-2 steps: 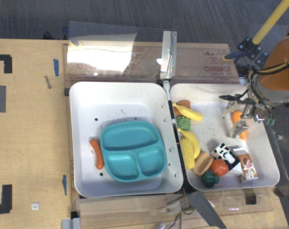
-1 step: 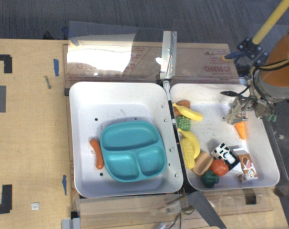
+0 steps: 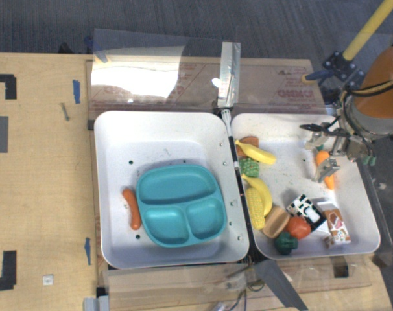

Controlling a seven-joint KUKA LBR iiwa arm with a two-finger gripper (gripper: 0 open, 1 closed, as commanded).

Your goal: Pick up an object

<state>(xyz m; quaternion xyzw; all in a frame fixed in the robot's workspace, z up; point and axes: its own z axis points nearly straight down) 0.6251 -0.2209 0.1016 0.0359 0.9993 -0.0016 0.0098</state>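
Observation:
My gripper (image 3: 329, 159) hangs over the far right part of the right bin (image 3: 294, 131), below the grey wrist with its orange band. A small orange piece (image 3: 329, 181), perhaps a carrot, lies directly at its tip, and another bit of orange (image 3: 321, 155) shows against the gripper body. The view is too small to tell whether the orange piece is gripped. Other items in this bin are a yellow banana (image 3: 256, 153), a green piece (image 3: 250, 167), a yellow corn cob (image 3: 258, 198), a bread roll (image 3: 275, 222), a red tomato (image 3: 299, 228) and a small carton (image 3: 336, 225).
The left bin (image 3: 119, 135) holds a teal divided plate (image 3: 180, 203) and an orange sausage (image 3: 131, 207) beside it. A black-and-white item (image 3: 304, 207) and a dark green piece (image 3: 285, 243) lie near the right bin's front. A ridge (image 3: 234, 173) divides the bins.

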